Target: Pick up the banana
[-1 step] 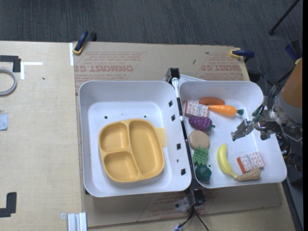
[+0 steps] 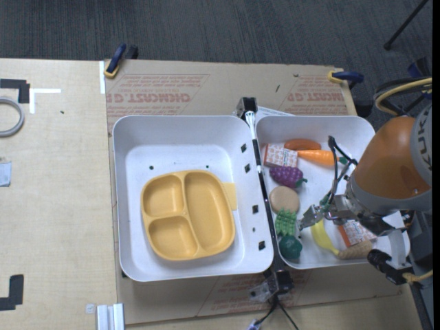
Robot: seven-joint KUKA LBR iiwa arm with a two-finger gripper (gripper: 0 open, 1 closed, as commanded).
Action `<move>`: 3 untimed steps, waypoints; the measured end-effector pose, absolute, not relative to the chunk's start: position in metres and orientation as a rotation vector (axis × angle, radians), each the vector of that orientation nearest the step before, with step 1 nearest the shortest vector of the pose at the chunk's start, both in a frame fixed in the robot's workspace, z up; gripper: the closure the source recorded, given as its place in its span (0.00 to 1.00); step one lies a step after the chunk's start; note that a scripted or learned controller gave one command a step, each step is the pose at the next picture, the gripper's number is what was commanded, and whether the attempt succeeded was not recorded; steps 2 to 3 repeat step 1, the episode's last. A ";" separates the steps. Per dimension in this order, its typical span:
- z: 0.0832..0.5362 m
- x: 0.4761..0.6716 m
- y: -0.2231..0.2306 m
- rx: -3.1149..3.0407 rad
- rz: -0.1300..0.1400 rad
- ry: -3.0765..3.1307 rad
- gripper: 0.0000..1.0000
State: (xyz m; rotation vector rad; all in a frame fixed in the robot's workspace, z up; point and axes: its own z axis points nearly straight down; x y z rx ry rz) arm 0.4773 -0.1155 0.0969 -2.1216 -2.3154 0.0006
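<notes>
- In the right bin [image 2: 364,133], near its front wall, you find the banana [image 2: 323,237], partly under the arm.
- Its long axis runs from upper left to lower right; the lower end curves toward the front wall.
- The gripper [image 2: 315,216] sits just at the banana's upper end; you cannot tell how its fingers stand.
- Left of the banana: green items [image 2: 287,234] and a tan round piece [image 2: 284,199].
- Further back: purple grapes [image 2: 287,176], a carrot [image 2: 317,157].
- The left bin [image 2: 130,184] holds a yellow divided plate [image 2: 187,214].

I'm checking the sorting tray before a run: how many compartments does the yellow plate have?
3. The yellow plate in the left bin has one long compartment on its right side, one at upper left, and one at lower left. None looks hidden.
</notes>
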 end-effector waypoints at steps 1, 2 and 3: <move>0.107 0.478 -0.116 -2.126 0.000 -2.314 1.00; 0.107 0.478 -0.116 -2.126 0.000 -2.314 1.00; 0.107 0.478 -0.116 -2.126 0.000 -2.314 1.00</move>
